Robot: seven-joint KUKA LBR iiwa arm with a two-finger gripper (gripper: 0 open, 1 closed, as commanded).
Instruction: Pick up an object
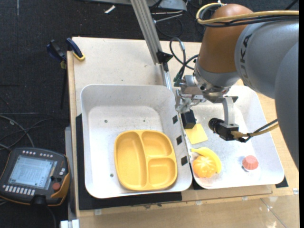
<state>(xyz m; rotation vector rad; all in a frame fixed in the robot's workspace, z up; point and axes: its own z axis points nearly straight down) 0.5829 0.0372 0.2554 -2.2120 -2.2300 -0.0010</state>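
Note:
In the right bin point(260, 127) lie a flat pale yellow square point(198, 135), a banana point(210, 154), an orange point(204, 167) resting against the banana, and a small pink-red object point(250, 163). My gripper point(188, 119) hangs at that bin's left edge, just above the far corner of the yellow square. It looks dark and narrow from here, and nothing is visibly held in it. The arm's grey and orange body covers the far part of the right bin.
A yellow divided plate point(145, 159) lies in the left bin point(95, 122). A slanted metal pole point(148, 27) rises behind the bins. A teach pendant point(31, 175) rests on the floor at left, and a blue-yellow clamp point(71, 49) grips the bench's far left corner.

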